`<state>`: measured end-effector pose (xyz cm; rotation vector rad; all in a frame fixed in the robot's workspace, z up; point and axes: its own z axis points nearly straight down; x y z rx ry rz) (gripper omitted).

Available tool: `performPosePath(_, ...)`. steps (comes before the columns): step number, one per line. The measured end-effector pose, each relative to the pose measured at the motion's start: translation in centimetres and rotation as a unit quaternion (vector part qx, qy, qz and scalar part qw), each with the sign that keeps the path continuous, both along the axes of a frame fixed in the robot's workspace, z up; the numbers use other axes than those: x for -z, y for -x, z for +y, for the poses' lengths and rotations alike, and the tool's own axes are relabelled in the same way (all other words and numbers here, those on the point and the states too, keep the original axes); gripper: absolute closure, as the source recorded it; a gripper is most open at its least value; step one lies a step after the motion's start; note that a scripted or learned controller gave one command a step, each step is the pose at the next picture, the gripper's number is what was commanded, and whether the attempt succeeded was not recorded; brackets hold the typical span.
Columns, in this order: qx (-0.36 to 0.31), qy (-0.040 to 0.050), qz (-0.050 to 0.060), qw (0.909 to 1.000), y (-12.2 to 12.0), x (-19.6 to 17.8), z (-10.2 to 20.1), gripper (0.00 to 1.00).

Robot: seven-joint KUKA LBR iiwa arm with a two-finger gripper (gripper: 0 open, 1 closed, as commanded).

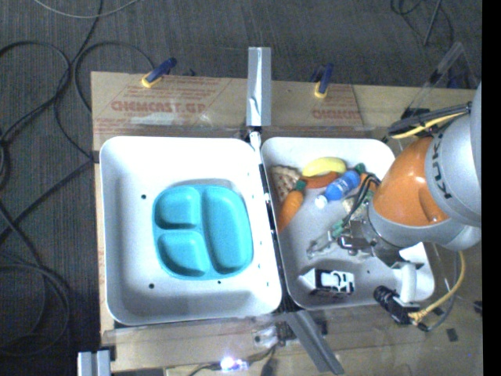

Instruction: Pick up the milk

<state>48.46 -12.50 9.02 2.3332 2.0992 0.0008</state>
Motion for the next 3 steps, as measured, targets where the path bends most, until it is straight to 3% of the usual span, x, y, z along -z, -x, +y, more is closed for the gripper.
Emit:
performPosePath(1, 0.213, 0.0009, -0.003, 0.977, -2.74, 0.14, 1.97, 0.0)
performPosePath(2, 0.213, 0.0009, -0.003, 0.977, -2.74, 0.14, 1.97, 0.0)
performPosePath(3, 0.212, 0.0015, -0.002, 0.9772, -2.73, -0.76, 1.99, 1.0)
